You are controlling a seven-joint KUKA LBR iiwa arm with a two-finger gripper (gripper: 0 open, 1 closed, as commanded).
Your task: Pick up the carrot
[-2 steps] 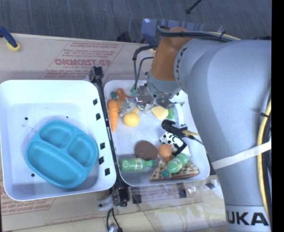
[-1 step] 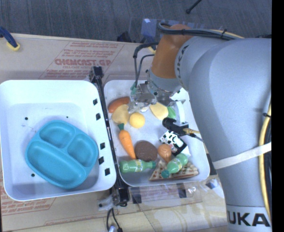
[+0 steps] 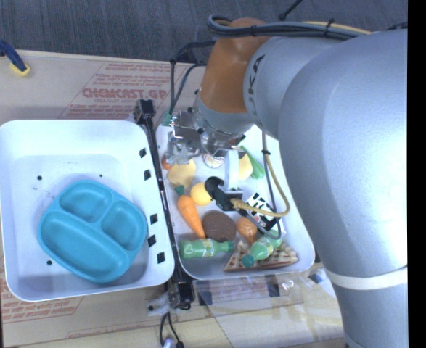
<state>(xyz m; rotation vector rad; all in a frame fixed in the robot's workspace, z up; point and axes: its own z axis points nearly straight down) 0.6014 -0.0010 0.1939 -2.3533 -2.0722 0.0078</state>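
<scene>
Cardboard printed with red lettering covered the tabletop (image 3: 89, 85), and on it sat two shallow white bins side by side. Inside the left bin (image 3: 9, 194) lay a blue divided tray (image 3: 93, 227). In the right bin (image 3: 300, 256) was a jumble of toy food: a yellow lemon (image 3: 200, 193), a brown round piece (image 3: 219, 225), a green bottle (image 3: 207, 249) lying flat, and a slice of pizza (image 3: 271, 259) near the front wall.

Toward the bin's left side lay the carrot (image 3: 191, 214), its thick end just below the lemon and its tip pointing toward the bottle, with the brown piece close on its right. It looked like light, rigid plastic, smooth and probably a little slippery, tapering enough that a pinch near the tip could squirt it loose. The thicker upper half, gripped across its width, seemed the safer hold, though its neighbours left little room.

Grey with an orange band, the arm hung over the back of the right bin, with the claw (image 3: 187, 147) low near a pale yellow piece (image 3: 182, 172), apart from the carrot. Whether it was spread or pressed together could not be told, and nothing was visibly held.
</scene>
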